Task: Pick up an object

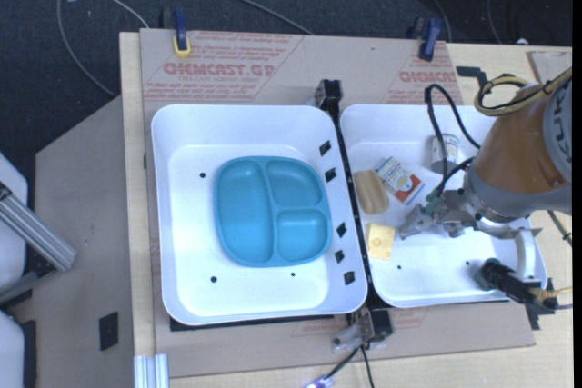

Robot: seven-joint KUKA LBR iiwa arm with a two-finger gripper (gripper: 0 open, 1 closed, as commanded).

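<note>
My gripper hangs low over the middle of the right bin, with the arm coming in from the right. A yellow wedge-shaped block lies just left of the gripper and slightly nearer the front. A tan oblong piece rests by the bin's left wall. Beside it lies a small white carton with red and blue print, up and to the left of the gripper. A small silvery can stands further back, partly behind a black cable. I see nothing between the fingers.
The left bin holds a blue divided plate at its middle. A black clip-lined divider separates the two bins. Blue clamps pin the board's far edge. Cables loop over the floor behind.
</note>
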